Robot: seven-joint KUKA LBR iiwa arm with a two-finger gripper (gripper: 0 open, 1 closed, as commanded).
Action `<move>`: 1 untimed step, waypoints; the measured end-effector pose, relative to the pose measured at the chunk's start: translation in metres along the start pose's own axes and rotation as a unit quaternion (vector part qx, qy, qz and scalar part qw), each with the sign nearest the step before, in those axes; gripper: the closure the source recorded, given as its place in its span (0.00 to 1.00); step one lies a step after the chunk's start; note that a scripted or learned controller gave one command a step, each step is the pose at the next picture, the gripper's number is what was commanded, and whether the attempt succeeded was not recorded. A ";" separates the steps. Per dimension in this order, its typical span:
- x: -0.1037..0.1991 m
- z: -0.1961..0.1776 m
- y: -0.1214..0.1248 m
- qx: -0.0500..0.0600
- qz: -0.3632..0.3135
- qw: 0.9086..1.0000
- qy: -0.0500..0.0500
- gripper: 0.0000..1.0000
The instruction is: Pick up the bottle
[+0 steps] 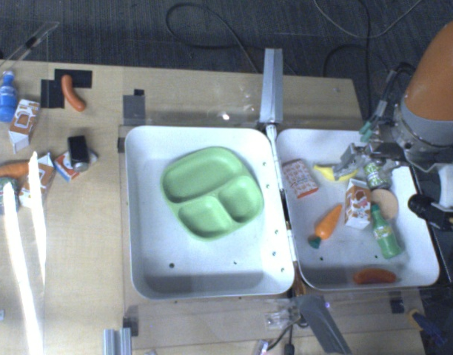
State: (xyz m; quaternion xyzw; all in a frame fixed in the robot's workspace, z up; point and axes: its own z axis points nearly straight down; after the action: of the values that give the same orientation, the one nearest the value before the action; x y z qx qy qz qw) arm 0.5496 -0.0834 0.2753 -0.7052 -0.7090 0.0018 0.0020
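Observation:
A green bottle (386, 237) lies in the right bin (337, 261), near its right wall, with its neck pointing to the back. My gripper (366, 156) hangs over the back right of that bin, some way behind the bottle. Just below it is a small green and white can (374, 175). I see nothing between the gripper and the green bottle that joins them. A blue bottle (6, 98) stands on the bench at the far left.
The right bin also holds a yellow banana (329, 172), two small cartons (299, 178) (357, 204), a carrot (327, 222), a tan round thing (387, 203) and a red sausage (374, 276). A green divided plate (212, 191) fills the left bin (149, 257). Loose items lie on the bench at left.

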 end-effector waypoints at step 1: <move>0.000 0.011 0.028 -0.002 -0.115 0.993 -0.001 0.00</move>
State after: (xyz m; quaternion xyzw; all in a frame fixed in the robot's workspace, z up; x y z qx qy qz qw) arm 0.5780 -0.0835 0.2642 -0.6189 -0.7855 0.0004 0.0003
